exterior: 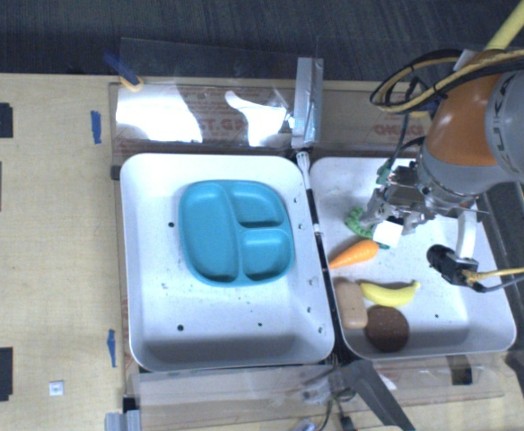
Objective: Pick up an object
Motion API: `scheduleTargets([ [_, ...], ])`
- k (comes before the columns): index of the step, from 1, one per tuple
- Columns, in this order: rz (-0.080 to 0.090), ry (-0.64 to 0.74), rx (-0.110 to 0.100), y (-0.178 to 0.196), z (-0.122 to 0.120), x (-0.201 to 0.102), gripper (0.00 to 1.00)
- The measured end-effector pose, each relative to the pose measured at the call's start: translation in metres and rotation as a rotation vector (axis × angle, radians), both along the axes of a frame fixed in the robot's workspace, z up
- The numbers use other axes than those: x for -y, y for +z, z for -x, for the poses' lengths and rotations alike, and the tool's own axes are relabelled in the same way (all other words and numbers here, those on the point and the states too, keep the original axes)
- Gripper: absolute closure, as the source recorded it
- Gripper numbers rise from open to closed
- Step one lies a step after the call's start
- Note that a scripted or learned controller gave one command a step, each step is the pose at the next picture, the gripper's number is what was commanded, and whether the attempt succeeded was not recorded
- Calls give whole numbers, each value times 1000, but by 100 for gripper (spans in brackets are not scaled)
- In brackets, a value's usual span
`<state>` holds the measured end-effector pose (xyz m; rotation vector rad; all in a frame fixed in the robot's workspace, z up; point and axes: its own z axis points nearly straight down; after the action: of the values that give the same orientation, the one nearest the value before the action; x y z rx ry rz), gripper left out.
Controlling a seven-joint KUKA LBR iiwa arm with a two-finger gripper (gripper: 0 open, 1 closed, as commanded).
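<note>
Lying aslant, carrot (pixel 353 254) tip points lower-left; claw (pixel 389 215) above.

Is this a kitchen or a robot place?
Probably a robot lab bench, not a kitchen. A grey robot arm reaches over two white bins, and the carrot and banana look like toy food.

one fixed camera above bench (pixel 47 241), slanted down, both bins framed.

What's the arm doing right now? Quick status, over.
Gripper low in right bin, over carrot's leafy end. Carrot not seen held. Banana and brown items close by, over.
</note>
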<state>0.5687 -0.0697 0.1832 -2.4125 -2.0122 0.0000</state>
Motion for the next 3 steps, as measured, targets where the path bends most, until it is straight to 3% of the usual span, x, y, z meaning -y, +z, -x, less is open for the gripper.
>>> scheduleTargets([
  [1,0,137,-1,19,-6,-51,100],
  [2,1,309,2,109,-21,-61,100],
  [3,-2,698,-7,50,0,-85,100],
])
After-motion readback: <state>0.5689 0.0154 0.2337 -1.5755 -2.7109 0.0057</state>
